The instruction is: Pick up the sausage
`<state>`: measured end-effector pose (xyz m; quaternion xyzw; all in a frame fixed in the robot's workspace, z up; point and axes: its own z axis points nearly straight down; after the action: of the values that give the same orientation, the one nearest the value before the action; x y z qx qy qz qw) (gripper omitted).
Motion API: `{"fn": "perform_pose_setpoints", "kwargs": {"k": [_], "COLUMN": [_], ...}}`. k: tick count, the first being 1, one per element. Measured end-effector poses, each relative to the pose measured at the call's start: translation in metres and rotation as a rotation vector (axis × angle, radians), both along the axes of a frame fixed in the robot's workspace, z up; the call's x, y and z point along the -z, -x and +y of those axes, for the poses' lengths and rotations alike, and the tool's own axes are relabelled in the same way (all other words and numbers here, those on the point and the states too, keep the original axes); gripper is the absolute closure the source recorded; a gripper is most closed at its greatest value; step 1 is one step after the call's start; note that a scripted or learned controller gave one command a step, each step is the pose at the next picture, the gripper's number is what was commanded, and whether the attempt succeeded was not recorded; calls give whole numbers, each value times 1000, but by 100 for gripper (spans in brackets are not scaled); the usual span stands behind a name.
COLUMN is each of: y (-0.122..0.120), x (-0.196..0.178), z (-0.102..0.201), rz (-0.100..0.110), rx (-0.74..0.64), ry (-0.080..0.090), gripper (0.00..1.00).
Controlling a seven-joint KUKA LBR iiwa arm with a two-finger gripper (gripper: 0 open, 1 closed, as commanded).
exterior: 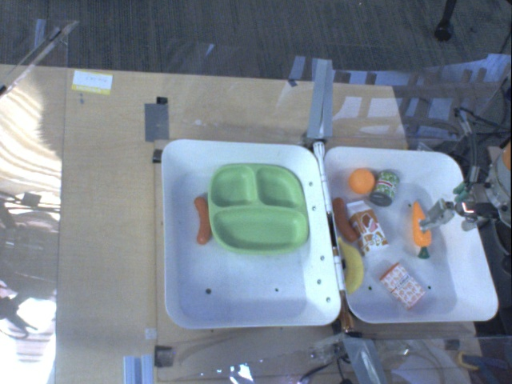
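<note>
The gripper (438,212) hovers over the right bin (468,294) near the carrot (419,226), jaws slightly parted, holding nothing; the sausage (344,219) lies by the bin's left wall; next comes reaching across.

Place: a robotics lab or test cell, not a home.
Counter (96,214): plain pale wood, with a yellow label (92,81) stuck near its far corner.
Bins: two shallow white bins (240,306) side by side, clamped by metal brackets (320,106).
Floor (240,14): dark grey carpet, with a black stand foot (448,14).
Cabling: loose wires (480,134) at the right.
</note>
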<state>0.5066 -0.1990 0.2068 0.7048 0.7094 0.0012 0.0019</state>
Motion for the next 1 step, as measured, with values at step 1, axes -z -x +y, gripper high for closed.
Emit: {"fn": "perform_pose_setpoints", "kwargs": {"k": [1], "y": [-39], "x": [108], "z": [-6], "rz": [1], "rx": [-38], "ry": [0], "gripper": [0]}}
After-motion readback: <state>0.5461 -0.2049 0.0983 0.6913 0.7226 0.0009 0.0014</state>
